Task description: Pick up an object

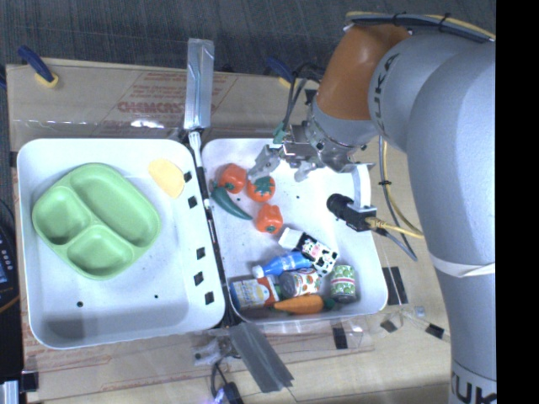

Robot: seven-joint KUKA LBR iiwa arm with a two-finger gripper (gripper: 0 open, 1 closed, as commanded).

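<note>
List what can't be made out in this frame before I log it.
- Gripper, camera view: fingers too small and dark against the peppers to tell whether they grip anything.
- Pile in the right bin's near corner: the carrot and bottle overlap packets whose labels are too blurred to read.
- Arm: cut off by the bottom edge.

Arm (438,141) cut off by the right and bottom edges; its wrist hides the right bin's (370,263) far corner; small can (249,292) beside the carrot (299,305), label unreadable.
</note>
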